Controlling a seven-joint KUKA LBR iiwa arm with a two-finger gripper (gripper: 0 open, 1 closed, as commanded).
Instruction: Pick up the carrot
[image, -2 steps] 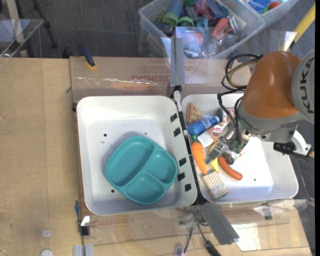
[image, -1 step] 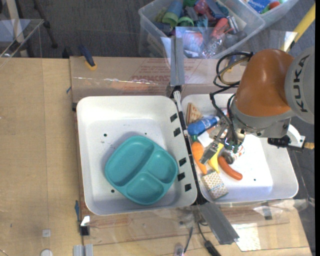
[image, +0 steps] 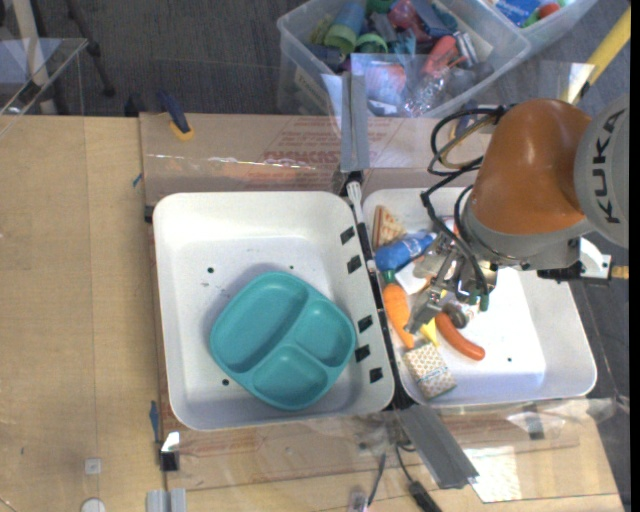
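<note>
An orange carrot (image: 398, 308) lies in the right bin (image: 540, 375) close to its left wall, pointing roughly front to back. My gripper (image: 437, 302) hangs low over the bin just right of the carrot, under the orange wrist band (image: 525, 165). Its metal fingers (image: 441, 285) point down and left towards the carrot's front end, beside a yellow piece (image: 421, 322). The fingertips sit among the cluttered items, and nothing is visibly held between them.
A red-orange sausage-like item (image: 462, 343), a patterned cracker block (image: 428, 368), a blue bottle (image: 405, 250) and a toast piece (image: 385, 225) share the right bin. The left bin (image: 190, 260) holds a teal divided plate (image: 283, 339). A clear tub of toys (image: 400, 45) stands behind.
</note>
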